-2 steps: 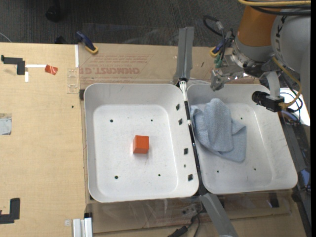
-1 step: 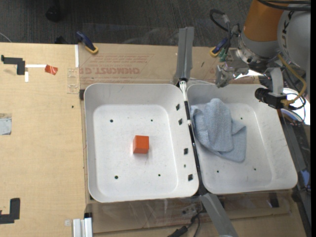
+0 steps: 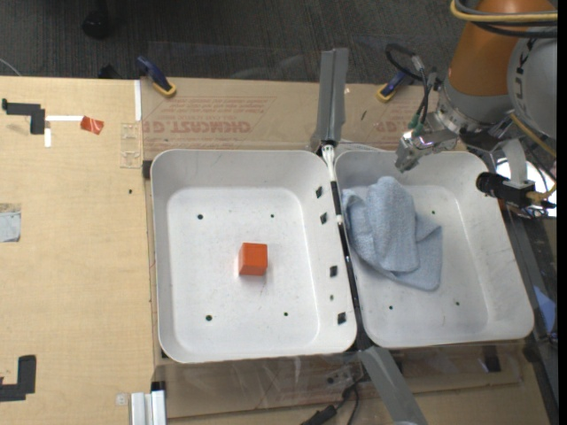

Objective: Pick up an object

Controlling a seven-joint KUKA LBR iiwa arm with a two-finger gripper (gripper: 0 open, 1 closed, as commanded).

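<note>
Cardboard and cable clutter fill the bottom edge of the frame, just below the two bins. Nearest in the left bin (image 3: 168, 237), the orange block (image 3: 252, 259) sits alone slightly below centre, well apart from every wall. Right of the divider, the right bin (image 3: 496, 308) holds a crumpled blue cloth (image 3: 394, 233) bunched against its left wall. Farther back, at the upper right of the frame, the gripper (image 3: 409, 155) hangs over the far rim of the right bin, just beyond the top of the cloth; whether it is spread or closed cannot be told at this size, and nothing is seen between its tips. The likely risk is a descent onto the cloth's edge: soft folds could slip out or drag. The block is far from the gripper, so reaching it means crossing the divider cleanly.
</note>
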